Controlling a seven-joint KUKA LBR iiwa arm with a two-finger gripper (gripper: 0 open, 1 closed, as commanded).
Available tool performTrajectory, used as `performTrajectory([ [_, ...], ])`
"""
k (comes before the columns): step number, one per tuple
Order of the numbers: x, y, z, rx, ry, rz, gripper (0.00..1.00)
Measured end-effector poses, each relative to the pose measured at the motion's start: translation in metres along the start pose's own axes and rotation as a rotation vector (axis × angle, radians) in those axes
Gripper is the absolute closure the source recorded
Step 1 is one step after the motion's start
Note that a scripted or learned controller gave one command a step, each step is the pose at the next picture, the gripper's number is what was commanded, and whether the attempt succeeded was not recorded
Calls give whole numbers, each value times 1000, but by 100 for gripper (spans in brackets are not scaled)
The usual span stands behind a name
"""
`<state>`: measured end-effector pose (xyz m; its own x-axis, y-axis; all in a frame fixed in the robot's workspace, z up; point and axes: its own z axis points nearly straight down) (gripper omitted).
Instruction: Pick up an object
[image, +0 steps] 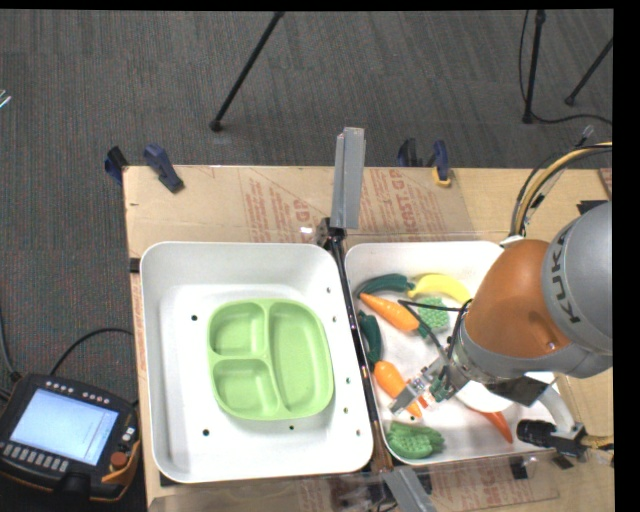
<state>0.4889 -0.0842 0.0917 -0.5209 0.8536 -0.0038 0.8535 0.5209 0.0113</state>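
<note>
The grey arm with the orange band (515, 300) reaches in from the right over the right-hand shallow white bin (470, 252). The tool (413, 396) hangs low over that bin's front-left area, just beside the short orange toy carrot (386, 376). Whether the tool is released or clenched cannot be told, and nothing is visible between its tips.

The right-hand bin also holds 5 more visible toy foods:
- a long orange carrot with a green top (388, 310), lying slantwise;
- a yellow banana (442, 288) near the rear;
- a dark green curved vegetable (369, 335) along the left wall;
- a bumpy green vegetable (415, 439) at the front;
- a small orange-red piece (500, 426) under the arm.

The left-hand white bin (165, 350) holds a light green plastic plate with 3 compartments (270, 358). Both bins rest on the cardboard-covered tabletop (230, 205).
</note>
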Motion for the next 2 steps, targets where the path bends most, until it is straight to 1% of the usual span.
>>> performTrajectory([
  [1, -2, 0, -10, -1, -3, -4, 100],
  [2, -1, -1, -9, 1, -2, -4, 0],
])
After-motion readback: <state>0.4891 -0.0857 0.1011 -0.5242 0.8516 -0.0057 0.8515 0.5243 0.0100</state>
